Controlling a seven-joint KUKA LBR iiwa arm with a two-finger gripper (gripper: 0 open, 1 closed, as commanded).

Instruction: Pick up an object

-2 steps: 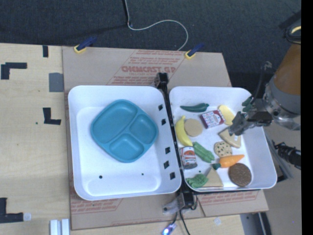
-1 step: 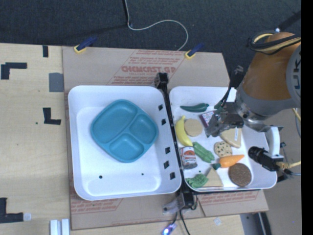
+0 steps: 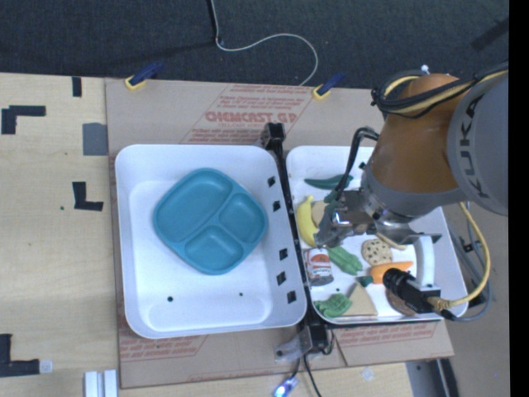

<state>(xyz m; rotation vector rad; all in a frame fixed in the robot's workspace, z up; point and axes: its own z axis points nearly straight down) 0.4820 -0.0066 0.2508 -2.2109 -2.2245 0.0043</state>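
Note:
My gripper (image 3: 332, 224) hangs low over the left part of the right bin (image 3: 450, 246), under the orange wrist. Right beside it lies a yellow banana (image 3: 307, 219), and a green leafy piece (image 3: 345, 260) sits just below it. A small red-labelled can (image 3: 319, 265) lies near the bin's left wall. Further right are a spotted cookie (image 3: 374, 249) and an orange carrot piece (image 3: 386, 272). A green pepper (image 3: 324, 181) lies at the back. The arm hides the bin's middle.
The left bin (image 3: 140, 246) holds a blue divided plate (image 3: 210, 219). A black divider (image 3: 283, 213) runs between the bins. Another green piece (image 3: 334, 306) and a tan slice (image 3: 362, 303) lie at the right bin's front edge. A dark brown item (image 3: 405, 298) lies front right.

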